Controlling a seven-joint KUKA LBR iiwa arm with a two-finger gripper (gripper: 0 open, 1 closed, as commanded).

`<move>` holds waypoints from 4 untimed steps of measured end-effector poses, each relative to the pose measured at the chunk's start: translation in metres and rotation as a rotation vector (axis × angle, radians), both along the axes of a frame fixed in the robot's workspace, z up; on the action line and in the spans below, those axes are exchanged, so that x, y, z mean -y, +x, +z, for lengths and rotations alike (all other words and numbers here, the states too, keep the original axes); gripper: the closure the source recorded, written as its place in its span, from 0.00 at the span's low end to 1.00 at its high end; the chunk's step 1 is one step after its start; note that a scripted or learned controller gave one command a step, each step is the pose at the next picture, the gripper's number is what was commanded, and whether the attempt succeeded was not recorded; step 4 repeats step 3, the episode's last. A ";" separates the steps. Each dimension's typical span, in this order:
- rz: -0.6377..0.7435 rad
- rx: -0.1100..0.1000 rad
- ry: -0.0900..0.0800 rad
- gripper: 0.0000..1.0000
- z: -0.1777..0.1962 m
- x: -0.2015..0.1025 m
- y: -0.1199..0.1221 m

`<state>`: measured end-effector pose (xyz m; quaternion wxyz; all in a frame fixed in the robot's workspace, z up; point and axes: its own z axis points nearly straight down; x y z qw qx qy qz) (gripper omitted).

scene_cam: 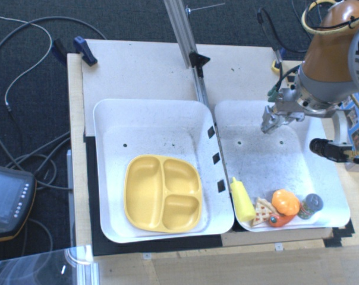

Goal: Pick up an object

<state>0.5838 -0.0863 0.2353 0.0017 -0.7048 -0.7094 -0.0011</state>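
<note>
We find the toys heaped in the right bin's [322, 177] near corner: yellow bottle [242, 199], orange ball [285, 202]. Farther back, the gripper [270, 123] hangs empty, jaw opening unreadable. We judge approach; next, travel nearward and descend.

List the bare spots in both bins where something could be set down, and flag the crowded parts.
Left bin: bare floor along the far side, behind the yellow divided plate that covers its near half. Right bin: bare through the middle, below the gripper. Crowded: its near edge, where the yellow bottle, waffle piece, orange fruit and grey jar cluster.
</note>
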 end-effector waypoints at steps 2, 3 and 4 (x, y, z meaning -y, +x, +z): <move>0.000 -0.002 0.000 1.00 0.009 -0.093 -0.027; 0.001 0.000 0.000 1.00 0.014 -0.149 -0.034; 0.001 0.000 0.000 1.00 0.014 -0.149 -0.034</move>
